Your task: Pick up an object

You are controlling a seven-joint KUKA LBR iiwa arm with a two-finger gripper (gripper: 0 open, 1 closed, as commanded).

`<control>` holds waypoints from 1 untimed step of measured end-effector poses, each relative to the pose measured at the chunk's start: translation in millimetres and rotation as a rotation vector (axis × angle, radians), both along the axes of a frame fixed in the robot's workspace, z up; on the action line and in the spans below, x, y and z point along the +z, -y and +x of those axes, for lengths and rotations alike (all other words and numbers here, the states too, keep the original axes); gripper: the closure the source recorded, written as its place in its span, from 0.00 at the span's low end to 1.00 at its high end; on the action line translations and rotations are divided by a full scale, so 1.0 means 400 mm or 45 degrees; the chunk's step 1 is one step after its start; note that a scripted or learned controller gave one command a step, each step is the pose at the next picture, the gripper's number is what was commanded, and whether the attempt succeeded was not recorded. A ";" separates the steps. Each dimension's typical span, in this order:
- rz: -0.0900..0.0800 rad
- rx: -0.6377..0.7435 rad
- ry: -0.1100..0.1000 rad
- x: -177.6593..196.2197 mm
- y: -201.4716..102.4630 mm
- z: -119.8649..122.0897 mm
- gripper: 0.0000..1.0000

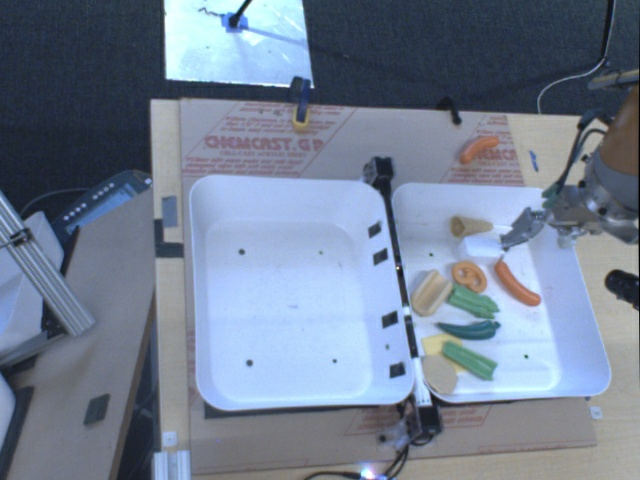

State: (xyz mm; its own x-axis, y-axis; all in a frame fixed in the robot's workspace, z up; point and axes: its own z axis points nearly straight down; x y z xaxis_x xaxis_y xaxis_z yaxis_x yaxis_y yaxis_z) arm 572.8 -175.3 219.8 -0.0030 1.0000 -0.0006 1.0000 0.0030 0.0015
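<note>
The right bin (pixel 575 318) holds several toy foods. A tan cone-shaped piece (pixel 469 226) and a white piece (pixel 481 245) lie near its back. Below them are an orange ring (pixel 468 275), a red-orange sausage (pixel 517 282), a bread bun (pixel 430 292), a green vegetable (pixel 471 303) and a dark green pepper (pixel 468 329). At the front lie a yellow piece (pixel 434 345), another green piece (pixel 470 360) and a tan disc (pixel 438 375). My gripper (pixel 519 232) hangs over the bin's back right, just right of the white piece and above the sausage.
The left bin (pixel 215 268) stands beside the right one, with black clips along the shared rim (pixel 395 278). An orange sausage (pixel 479 149) lies on the cardboard behind the right bin. A yellow-and-blue clamp (pixel 300 103) sits at the board's back edge.
</note>
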 end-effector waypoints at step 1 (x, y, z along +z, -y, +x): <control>0.003 0.005 -0.007 -0.348 -0.035 0.110 0.00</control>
